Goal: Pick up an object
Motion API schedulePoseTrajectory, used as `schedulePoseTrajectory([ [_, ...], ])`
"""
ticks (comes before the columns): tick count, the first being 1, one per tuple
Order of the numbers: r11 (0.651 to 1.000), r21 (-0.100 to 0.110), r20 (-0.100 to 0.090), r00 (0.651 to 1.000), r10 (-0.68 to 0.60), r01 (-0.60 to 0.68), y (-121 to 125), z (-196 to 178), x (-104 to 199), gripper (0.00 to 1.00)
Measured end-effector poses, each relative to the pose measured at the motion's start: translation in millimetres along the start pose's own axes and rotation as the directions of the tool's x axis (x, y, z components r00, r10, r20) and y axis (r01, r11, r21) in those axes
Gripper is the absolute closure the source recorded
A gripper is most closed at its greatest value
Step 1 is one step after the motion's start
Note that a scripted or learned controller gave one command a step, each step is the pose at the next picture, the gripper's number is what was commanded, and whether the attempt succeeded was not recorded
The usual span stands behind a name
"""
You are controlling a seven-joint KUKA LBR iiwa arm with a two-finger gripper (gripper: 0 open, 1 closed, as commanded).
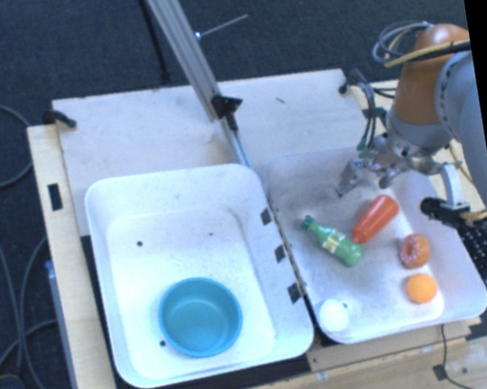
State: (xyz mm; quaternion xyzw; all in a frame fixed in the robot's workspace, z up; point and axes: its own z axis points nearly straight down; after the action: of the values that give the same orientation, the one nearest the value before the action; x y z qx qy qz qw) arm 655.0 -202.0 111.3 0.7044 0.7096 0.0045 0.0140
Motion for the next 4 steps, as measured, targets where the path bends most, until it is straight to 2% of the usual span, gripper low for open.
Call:
schedulePoseTrajectory([
  [1,1.000,0.009,-0.002,1.000,-0.002,0.002,-2.7,-5.9,0.3,1.00],
  [2,1.000,0.016,-0.013,1.000,0.001,-0.001,6.6,-73.9,-2.7,1.00],
  [3,1.000,0.020,-0.013,1.000,-0.003,0.003,8.6,-99.6,-4.2,1.00],
  [4,1.000,0.021,-0.015,1.000,-0.001,0.001,11.8,-116.6,42.9,1.00],
])
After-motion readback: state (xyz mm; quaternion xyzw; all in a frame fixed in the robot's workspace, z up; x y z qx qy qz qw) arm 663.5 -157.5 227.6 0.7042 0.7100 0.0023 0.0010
